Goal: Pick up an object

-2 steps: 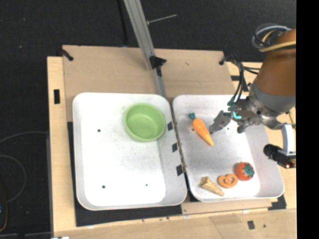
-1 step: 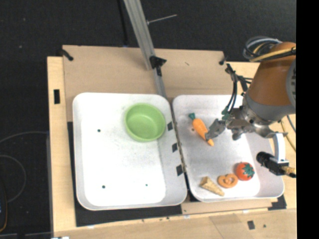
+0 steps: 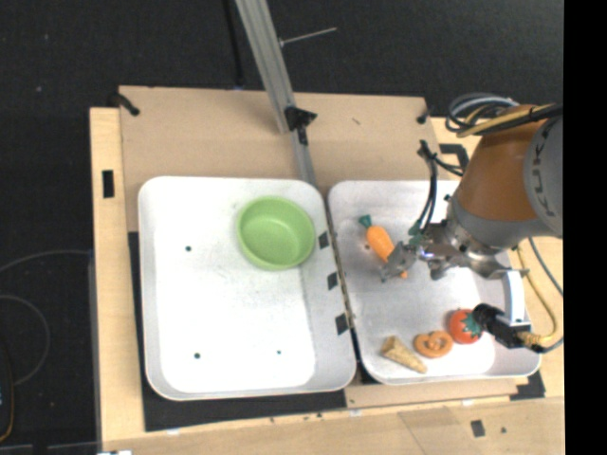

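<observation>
Two white bins sit side by side on the counter; in the right bin (image 3: 379,368), the jaws (image 3: 396,268) hang just right of a carrot (image 3: 379,242) lying slantwise; their state cannot be told.

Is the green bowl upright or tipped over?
Upright: the green bowl in the left bin shows its open mouth and inside.

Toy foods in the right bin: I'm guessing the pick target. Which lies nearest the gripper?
The carrot, right beside the gripper; the tomato, pretzel and cone lie along the near edge.
</observation>
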Available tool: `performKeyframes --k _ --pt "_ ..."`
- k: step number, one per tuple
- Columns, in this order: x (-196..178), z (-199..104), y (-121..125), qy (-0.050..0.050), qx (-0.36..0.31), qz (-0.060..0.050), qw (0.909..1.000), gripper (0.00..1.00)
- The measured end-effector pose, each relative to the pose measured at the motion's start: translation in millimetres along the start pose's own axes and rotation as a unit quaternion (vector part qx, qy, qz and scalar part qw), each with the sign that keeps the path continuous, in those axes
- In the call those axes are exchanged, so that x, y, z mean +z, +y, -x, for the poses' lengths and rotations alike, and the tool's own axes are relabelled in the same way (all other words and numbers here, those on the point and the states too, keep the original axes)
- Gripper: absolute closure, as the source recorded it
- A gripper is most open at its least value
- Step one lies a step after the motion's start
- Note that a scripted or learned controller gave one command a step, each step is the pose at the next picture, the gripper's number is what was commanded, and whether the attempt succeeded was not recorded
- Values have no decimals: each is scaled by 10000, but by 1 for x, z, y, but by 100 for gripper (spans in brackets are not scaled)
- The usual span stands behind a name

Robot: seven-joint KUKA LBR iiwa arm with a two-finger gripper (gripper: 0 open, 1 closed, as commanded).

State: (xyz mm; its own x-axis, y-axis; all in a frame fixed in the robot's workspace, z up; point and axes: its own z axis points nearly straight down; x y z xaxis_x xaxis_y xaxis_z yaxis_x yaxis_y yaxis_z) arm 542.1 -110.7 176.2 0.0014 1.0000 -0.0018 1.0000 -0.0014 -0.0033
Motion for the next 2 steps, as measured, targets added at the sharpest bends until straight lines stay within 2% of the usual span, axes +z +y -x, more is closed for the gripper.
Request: performKeyframes --k 1,2 --pt "63 4 -1 1 0 -9 10000 0" --pt "49 3 1 15 18 40 10000 100"
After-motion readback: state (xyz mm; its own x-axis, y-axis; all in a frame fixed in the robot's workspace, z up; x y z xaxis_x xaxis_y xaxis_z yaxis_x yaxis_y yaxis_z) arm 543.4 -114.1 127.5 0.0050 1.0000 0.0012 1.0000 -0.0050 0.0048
